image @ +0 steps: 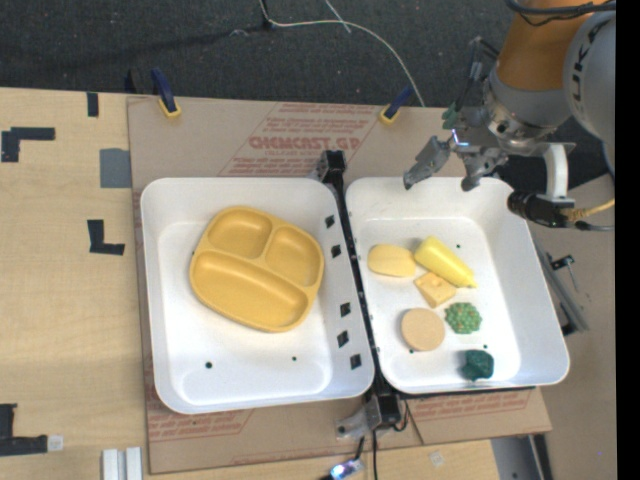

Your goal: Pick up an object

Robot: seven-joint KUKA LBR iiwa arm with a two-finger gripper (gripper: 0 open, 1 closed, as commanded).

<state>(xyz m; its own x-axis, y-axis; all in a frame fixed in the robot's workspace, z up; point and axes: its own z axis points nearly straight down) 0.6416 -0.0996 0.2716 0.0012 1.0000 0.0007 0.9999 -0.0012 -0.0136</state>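
My gripper (pixel 448 165) hangs open above the far rim of the right bin (pixel 520 268), with nothing between its fingers (pixel 423 164). Below it in that bin lie a pale yellow oval piece (pixel 391 260), a yellow wedge (pixel 443 260), a small tan square (pixel 435 288), a round tan disc (pixel 423 329), a green bumpy ball (pixel 462 317) and a dark green lump (pixel 477 365). The nearest items, the oval and the wedge, sit well in front of the fingers.
The left bin (pixel 170 358) holds a yellow divided plate (pixel 257 266). A black divider with clips (pixel 346 268) runs between the bins. Blue-and-yellow clamps (pixel 163 93) (pixel 396 104) pin the cardboard at the back. A white cable (pixel 370 38) trails behind.
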